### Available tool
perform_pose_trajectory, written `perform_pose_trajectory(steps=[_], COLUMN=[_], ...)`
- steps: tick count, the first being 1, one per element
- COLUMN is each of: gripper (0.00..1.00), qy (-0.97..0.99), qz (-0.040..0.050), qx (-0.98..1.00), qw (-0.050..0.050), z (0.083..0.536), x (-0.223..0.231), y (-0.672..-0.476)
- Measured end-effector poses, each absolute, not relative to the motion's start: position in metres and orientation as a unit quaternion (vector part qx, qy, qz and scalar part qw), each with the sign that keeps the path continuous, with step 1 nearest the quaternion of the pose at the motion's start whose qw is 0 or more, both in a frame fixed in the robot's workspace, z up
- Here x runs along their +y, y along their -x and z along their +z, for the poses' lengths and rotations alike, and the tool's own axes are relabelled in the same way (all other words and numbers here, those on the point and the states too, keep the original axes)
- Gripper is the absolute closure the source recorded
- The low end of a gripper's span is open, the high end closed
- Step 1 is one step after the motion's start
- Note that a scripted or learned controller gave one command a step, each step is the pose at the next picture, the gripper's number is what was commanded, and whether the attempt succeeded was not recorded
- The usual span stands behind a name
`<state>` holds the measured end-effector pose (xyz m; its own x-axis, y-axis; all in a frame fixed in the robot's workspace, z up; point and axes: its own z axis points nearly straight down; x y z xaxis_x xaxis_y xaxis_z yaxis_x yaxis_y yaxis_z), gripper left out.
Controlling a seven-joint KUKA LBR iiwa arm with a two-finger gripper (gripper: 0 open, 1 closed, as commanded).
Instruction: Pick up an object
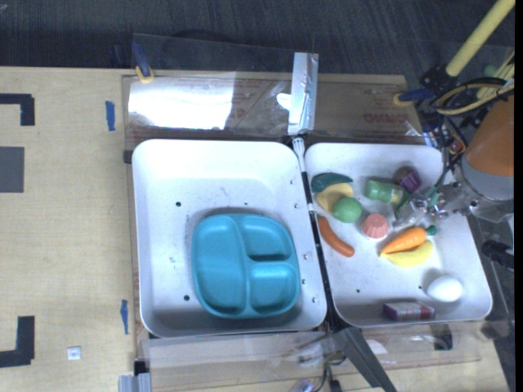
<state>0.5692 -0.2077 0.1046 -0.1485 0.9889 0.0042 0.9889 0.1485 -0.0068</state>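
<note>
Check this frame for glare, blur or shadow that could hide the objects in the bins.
Camera view: strong glare on the clear sheet behind the left bin; the gripper region in the right bin is cluttered and soft, finger state unreadable; the blue tray and the white egg are evenly lit, with only soft shadows.

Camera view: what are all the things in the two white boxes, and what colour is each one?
Divided plate: 1, blue, left bin.
Sausage: 1, orange-red, right bin, left side.
Green ball: 1, green, beside a yellow piece.
Dark green piece: 1, top left.
Pink piece: 1, middle.
Green can: 1, top.
Purple piece: 1, top.
Carrot: 1, orange, on banana, yellow.
Egg: 1, white, lower right.
Small box: 1, dark red, bottom edge.
Gripper: 1, metal, over right bin.
</note>
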Motion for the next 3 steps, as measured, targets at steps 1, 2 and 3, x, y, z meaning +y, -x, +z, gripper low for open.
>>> perform_pose_trajectory(steps=[1,2,3], gripper=[0.00,1.00,0.00], qy=[0.617,0.617,0.617], qz=[-0.0010,-0.0025,-0.0022], qx=[-0.787,-0.787,-0.787], qw=[-0.002,-0.006,-0.005], z=[0.087,0.099,0.098], x=[-0.186,-0.187,-0.186], y=[-0.547,-0.549,-0.549])
